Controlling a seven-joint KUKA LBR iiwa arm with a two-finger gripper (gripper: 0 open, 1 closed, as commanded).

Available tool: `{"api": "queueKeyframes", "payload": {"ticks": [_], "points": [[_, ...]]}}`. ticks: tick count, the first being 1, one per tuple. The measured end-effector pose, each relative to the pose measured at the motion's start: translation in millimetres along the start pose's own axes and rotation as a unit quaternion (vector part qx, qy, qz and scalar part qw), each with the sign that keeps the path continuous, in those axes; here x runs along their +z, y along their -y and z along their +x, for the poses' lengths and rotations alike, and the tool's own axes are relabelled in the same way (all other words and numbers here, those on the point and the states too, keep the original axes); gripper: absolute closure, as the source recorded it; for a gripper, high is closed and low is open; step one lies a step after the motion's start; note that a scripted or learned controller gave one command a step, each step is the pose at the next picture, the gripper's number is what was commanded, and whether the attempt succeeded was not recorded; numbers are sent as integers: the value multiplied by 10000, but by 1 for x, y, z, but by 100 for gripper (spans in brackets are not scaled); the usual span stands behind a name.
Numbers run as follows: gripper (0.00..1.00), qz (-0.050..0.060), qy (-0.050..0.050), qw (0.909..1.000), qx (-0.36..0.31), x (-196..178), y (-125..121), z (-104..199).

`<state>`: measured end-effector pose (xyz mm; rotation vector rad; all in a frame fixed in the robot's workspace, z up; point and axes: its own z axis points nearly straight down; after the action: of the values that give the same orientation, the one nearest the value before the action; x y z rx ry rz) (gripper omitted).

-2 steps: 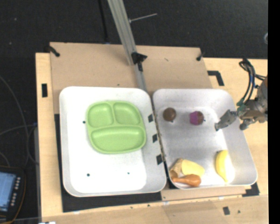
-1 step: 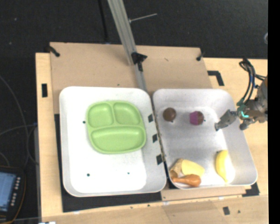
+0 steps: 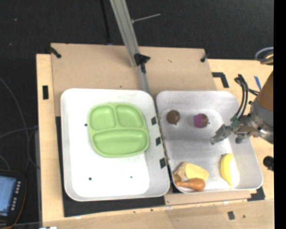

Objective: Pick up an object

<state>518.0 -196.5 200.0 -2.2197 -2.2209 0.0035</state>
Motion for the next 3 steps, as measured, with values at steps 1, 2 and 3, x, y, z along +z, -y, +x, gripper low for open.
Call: {"api": "queueKeyframes", "payload": {"ticks": [1, 2, 3], "points": [[0, 10, -4, 10000, 4, 61, 6, 2], [0, -15, 7, 10000, 8, 101, 6, 1], [100, -43, 10, 10000, 37, 88, 4, -1]]}}
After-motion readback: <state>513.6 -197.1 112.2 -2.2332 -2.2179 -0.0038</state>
